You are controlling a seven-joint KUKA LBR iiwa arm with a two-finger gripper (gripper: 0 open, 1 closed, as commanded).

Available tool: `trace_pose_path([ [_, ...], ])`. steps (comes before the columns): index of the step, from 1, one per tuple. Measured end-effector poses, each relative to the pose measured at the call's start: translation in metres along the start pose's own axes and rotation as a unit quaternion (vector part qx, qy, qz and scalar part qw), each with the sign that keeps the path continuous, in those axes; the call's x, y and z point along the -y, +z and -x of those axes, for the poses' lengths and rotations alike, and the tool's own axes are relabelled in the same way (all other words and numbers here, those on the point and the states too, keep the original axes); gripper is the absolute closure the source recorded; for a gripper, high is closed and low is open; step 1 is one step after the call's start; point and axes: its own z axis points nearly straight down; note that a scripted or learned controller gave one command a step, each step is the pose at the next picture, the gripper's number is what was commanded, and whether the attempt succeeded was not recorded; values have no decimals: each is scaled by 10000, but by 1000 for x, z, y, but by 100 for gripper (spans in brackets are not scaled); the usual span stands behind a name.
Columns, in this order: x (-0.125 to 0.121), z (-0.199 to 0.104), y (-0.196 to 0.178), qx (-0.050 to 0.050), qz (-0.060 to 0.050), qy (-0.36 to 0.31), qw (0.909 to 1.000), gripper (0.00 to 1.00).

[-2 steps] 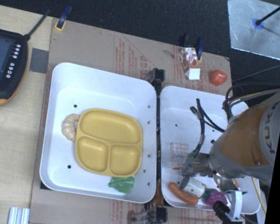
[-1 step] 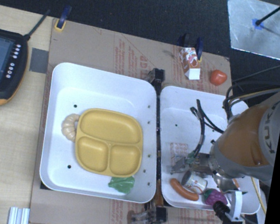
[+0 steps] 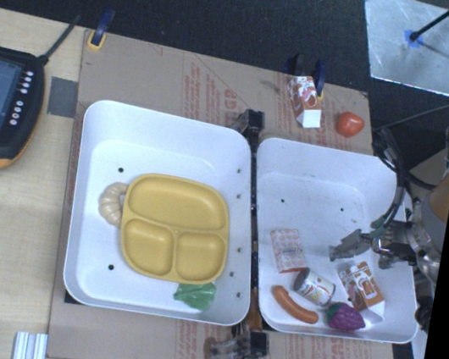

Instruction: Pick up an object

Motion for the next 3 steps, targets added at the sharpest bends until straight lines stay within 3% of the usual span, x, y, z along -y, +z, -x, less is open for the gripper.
trace_pose_path([
  [1, -7, -56, 34, -7, -13, -4, 10000, 0],
  [2, -1, -34, 119, -5, -22, -3, 10000, 0],
  [3, 1, -29, 134, -10, -24, -7, 10000, 0],
])
